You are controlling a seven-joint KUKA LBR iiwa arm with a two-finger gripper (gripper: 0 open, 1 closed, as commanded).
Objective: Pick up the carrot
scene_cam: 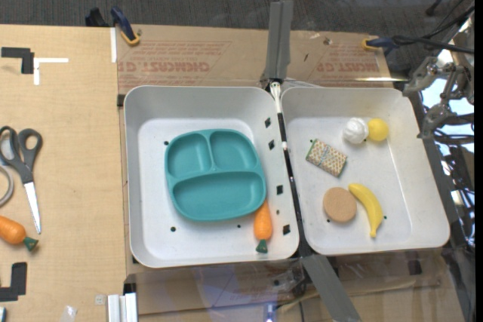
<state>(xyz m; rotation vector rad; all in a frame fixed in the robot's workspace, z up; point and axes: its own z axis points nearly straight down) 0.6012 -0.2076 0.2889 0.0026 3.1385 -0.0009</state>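
Lying just beside the teal plate (216,176), the carrot (262,222) shows whole; the frame edge crops another carrot (10,231).

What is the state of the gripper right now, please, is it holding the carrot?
Gripper: its state cannot be told from this view. The carrot lies in the left bin, beside the teal plate, with nothing gripping it.

The wooden bench (68,154) is carrying two shallow white bins side by side: the left bin (139,185) and the right bin (400,200), touching along their inner walls. Scissors (23,170) are lying on the bare wood at far left, with a second carrot (13,231) resting just nearer. Cardboard (196,64) is lying behind the bins.
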